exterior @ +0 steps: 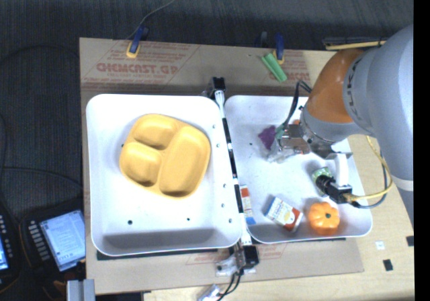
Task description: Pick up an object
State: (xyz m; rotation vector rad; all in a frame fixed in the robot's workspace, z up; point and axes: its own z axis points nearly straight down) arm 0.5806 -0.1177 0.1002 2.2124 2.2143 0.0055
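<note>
My gripper (277, 150) hangs low over the upper middle of the right bin (255, 111). A small purple object (267, 136) lies just up and left of its tip, very close to it or touching; I cannot tell which. Near the front of that bin lie a small white, red and orange carton (281, 213) and an orange pumpkin-shaped toy (324, 218). A large yellow lumpy object (166, 154) takes up the middle of the left bin (107, 226).
The grey arm with its orange band (332, 95) covers the right bin's upper right corner. A green stick (274, 66) and two blue clips (138, 41) sit on the cardboard behind the bins. A small screen (60, 239) stands off the bench at lower left.
</note>
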